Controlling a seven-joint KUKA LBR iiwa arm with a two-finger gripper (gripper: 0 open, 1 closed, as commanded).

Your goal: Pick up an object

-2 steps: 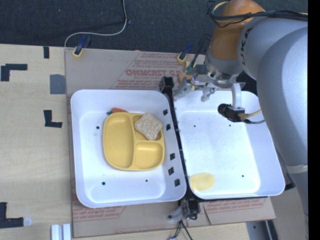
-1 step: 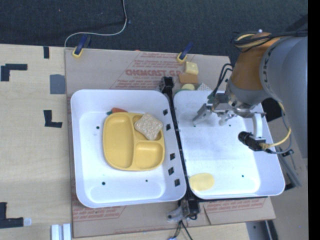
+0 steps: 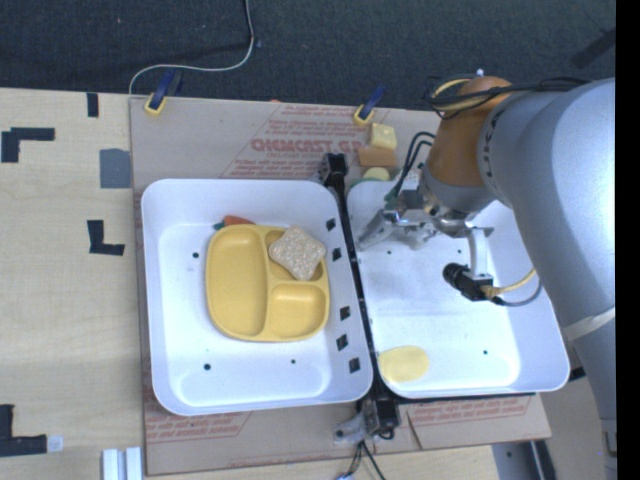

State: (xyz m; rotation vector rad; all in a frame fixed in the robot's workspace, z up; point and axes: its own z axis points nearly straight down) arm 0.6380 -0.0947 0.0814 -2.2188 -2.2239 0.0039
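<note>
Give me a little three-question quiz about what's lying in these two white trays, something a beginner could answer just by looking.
1. True or false: the yellow divided plate lies in the left bin.
2. Which thing rests on that plate's upper right part?
A. a speckled tan sponge-like block
B. a metal spoon
C. a green cup
3. Fill in: the flat pale yellow disc lies near the ____ edge of the right bin, as the camera sees it.

Key
1. True.
2. A.
3. Bottom. The robot's hand is over that bin's upper left part, well apart from the disc.
</note>
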